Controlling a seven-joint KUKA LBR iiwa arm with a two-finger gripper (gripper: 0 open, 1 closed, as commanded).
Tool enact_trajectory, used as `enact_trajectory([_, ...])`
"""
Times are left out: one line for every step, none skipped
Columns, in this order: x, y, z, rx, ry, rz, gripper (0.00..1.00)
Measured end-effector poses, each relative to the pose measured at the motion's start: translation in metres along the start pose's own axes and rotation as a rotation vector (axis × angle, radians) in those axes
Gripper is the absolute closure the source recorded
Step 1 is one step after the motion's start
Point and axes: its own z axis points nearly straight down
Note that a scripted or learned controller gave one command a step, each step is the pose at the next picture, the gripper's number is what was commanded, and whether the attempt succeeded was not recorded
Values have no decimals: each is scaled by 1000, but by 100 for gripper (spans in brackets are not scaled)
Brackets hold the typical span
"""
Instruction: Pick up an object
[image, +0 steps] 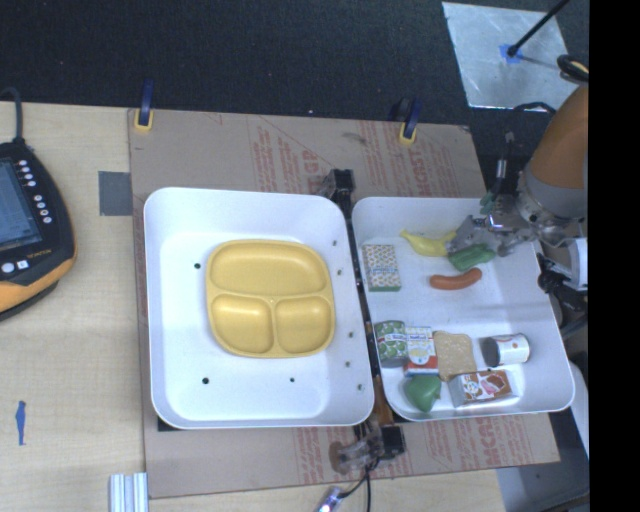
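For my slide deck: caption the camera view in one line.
Robot gripper poised over toy food near a banana in the right bin; a yellow divided plate sits in the left bin.

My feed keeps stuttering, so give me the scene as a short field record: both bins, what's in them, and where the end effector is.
left bin: holds a yellow divided plate
right bin: holds the small items
far end of right bin: banana, green item, sausage, patterned packet
near end of right bin: small packets, cracker, can, green pepper, flat box
end effector: over the far end of the right bin, by the green item
grasp: cannot tell
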Motion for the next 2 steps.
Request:
enact_trajectory([2, 2, 12, 3, 0, -2, 0])
enact_trajectory([3, -6, 21, 2, -1, -2, 0])
